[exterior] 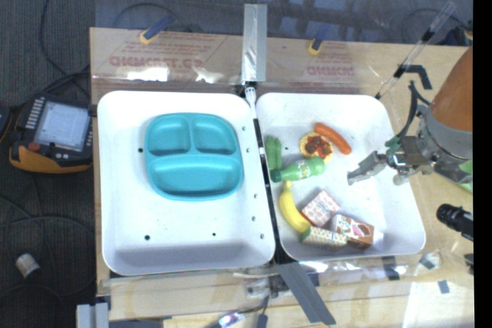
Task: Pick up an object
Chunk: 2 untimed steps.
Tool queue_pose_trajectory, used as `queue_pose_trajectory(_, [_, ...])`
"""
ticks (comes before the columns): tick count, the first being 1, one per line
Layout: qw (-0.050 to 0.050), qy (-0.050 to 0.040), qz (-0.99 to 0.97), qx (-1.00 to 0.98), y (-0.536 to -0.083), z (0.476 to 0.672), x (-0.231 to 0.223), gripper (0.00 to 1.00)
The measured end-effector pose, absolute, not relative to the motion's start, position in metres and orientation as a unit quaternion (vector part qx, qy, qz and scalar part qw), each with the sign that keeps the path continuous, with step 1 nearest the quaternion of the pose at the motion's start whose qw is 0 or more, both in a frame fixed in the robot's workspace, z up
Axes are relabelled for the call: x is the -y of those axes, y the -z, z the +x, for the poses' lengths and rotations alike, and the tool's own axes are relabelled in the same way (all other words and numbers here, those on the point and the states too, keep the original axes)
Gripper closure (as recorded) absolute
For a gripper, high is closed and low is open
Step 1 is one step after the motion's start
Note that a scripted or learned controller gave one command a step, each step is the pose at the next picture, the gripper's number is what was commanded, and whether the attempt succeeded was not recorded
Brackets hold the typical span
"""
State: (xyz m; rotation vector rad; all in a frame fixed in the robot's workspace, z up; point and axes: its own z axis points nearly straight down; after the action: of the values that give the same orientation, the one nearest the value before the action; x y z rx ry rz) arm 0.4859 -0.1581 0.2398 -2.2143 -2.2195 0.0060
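Fingers (pixel 367 167) spread, pinching nothing. Just beyond: green bottle (pixel 301 170), probably light, stiff, slippery; best gripped mid-body.

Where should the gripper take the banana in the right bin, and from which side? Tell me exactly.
Grip the banana across its middle, coming straight down from above. It lies flat and curved on the right bin floor, so its narrow width suits the fingers there. Its lower end sits close to the small boxes and its top nears the green bottle, so the midsection probably leaves the most room.
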Motion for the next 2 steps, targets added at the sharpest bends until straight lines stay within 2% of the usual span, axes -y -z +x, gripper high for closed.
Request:
queue_pose_trajectory(1, [0.003,-0.0024,-0.677,0.736,-0.209,0.560,0.135,0.00])
queue_pose_trajectory(2, [0.004,-0.0025,-0.688,0.726,-0.131,0.534,0.138,0.00])
